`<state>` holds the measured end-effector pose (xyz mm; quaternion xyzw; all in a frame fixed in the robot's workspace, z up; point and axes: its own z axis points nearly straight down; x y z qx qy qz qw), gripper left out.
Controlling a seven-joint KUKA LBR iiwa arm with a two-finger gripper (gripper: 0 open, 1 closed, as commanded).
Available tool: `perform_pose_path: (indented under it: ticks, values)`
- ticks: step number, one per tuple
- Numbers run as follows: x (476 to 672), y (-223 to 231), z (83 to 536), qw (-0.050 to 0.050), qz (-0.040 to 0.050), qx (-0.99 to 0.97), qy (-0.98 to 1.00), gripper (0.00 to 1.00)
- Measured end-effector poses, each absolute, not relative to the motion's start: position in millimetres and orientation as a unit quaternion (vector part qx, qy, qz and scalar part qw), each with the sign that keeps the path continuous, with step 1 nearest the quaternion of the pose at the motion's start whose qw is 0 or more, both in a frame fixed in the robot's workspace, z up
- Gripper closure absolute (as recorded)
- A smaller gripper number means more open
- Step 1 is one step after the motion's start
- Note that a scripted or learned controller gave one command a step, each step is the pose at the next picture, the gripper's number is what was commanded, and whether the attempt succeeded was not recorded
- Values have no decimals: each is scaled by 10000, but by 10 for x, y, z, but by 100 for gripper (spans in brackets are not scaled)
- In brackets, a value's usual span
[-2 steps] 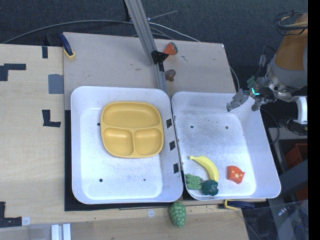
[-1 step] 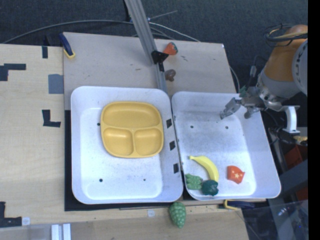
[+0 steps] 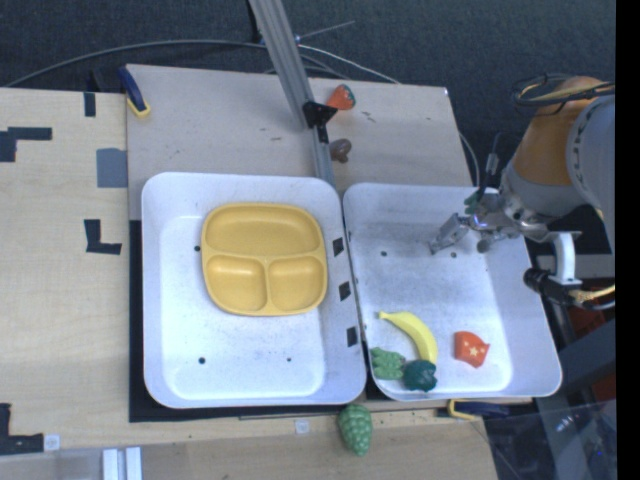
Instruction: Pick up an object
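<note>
Robotics lab: taped bench (image 3: 60,268), white bins (image 3: 160,298).

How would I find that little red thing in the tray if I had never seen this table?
Start at the right white bin, the one without the yellow plate. Look to its near right corner, right of the banana. The red strawberry lies alone there, the bin's one red thing, while the green pieces cluster below the banana.

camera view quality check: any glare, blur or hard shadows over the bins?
Camera view: lighting even and soft, no blown-out glare on the white bins; the gripper and grey arm look slightly soft, likely motion blur; the yellow plate, banana and red object are reasonably sharp with only faint shadows; overall the image is low resolution and a bit grainy.
</note>
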<state>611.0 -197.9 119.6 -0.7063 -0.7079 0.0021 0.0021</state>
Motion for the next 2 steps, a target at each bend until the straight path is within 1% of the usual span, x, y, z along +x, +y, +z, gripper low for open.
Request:
perform_pose_path:
  ticks: [1,2]
  values:
    - [6110,-1967,874,1,12,-7060,-7082,0]
    - [6111,-1963,985,2,14,-7055,-7087,100]
